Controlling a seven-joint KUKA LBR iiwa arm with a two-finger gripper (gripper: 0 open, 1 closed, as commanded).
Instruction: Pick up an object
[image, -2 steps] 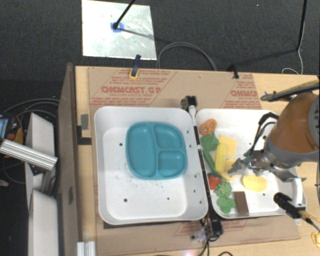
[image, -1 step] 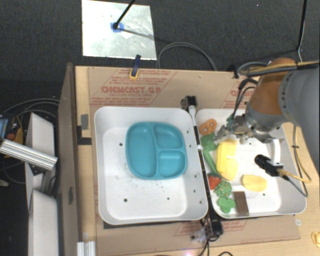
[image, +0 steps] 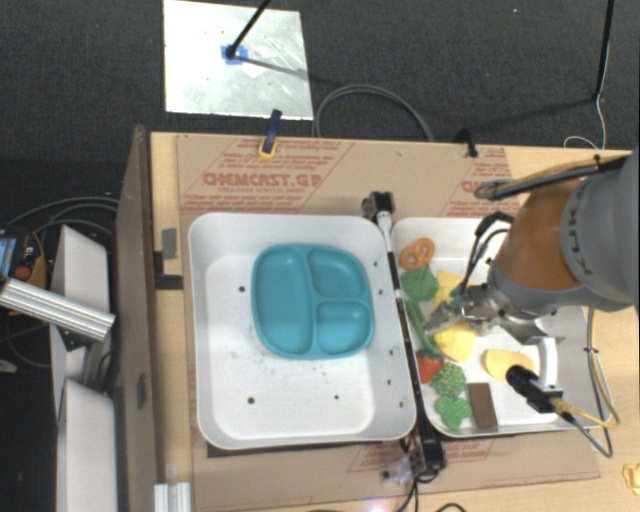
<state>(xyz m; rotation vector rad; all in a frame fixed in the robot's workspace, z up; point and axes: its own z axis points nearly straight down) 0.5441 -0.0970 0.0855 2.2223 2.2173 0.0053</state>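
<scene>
Camera view: the gripper (image: 447, 318) sits low in the right bin (image: 500, 425) among toy food — a yellow piece (image: 455, 343) just below it, a green piece (image: 421, 285) just up-left. Best to close squarely on one piece only. Whether the claw is open or closed I cannot tell.

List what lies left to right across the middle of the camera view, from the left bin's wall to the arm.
Left bin → blue divided plate → divider between the bins → green toy → gripper → arm.
</scene>
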